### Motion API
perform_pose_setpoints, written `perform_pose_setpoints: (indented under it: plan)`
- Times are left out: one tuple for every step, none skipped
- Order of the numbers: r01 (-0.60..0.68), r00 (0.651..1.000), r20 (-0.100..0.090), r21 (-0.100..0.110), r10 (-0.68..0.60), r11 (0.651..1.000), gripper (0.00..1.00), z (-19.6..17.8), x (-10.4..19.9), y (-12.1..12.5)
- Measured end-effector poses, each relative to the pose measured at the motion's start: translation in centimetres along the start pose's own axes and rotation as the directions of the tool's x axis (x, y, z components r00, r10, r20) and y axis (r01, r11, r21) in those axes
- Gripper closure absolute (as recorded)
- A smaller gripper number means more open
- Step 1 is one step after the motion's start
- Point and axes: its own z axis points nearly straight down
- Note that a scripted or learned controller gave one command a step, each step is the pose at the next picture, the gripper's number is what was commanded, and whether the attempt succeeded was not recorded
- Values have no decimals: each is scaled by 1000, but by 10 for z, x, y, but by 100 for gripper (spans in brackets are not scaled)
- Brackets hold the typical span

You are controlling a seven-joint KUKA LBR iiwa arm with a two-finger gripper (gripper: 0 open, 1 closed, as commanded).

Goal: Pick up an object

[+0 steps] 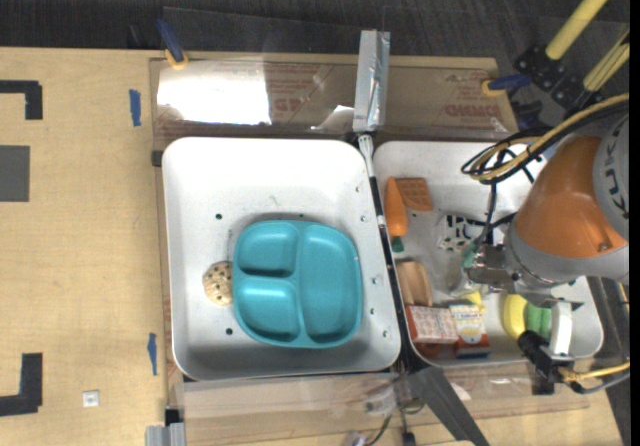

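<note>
Two bins face you: the left bin (190, 184) holds a teal tray (297, 281) with a speckled ball (217, 282) touching its left side. At the right bin's (430, 156) near edge lie a red box (433, 324) and yellow toy (513, 315); farther back, an orange piece (396, 209). Your gripper (478, 264) hangs over this clutter; its jaws' state you cannot tell.

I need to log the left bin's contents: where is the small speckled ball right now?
The speckled ball lies in the left bin, touching the left edge of the teal divided plate.
</note>
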Motion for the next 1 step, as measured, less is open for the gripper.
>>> perform_pose_setpoints:
  plan:
    - [-22,1000,-5,7,22,1000,100,-135,64,-8]
